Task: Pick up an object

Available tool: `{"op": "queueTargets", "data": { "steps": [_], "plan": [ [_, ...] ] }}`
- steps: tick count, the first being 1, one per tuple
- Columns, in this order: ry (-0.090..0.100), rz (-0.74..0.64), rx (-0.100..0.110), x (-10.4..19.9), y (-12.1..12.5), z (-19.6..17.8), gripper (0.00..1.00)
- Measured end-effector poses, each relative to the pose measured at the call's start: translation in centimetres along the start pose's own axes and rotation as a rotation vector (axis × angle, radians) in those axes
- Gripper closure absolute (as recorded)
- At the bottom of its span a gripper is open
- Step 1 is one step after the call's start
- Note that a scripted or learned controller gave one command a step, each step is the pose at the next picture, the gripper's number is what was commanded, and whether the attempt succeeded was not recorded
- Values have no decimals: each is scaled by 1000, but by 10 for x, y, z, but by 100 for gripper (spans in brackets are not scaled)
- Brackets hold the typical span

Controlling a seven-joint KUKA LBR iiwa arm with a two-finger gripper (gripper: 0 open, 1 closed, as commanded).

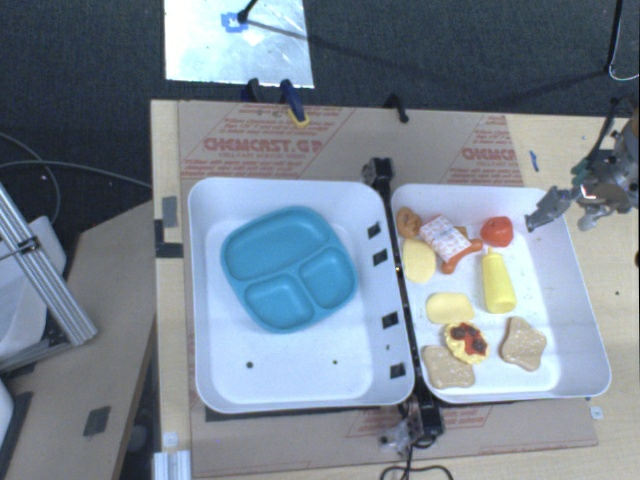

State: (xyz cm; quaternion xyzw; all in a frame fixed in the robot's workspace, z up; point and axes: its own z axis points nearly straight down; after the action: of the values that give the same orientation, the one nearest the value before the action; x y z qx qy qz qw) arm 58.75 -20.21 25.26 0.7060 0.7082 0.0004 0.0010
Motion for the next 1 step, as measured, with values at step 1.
{"op": "queueTargets", "data": {
  "steps": [1],
  "plan": [
    [4, -4, 9, 20, 36, 130, 0]
  ]
}}
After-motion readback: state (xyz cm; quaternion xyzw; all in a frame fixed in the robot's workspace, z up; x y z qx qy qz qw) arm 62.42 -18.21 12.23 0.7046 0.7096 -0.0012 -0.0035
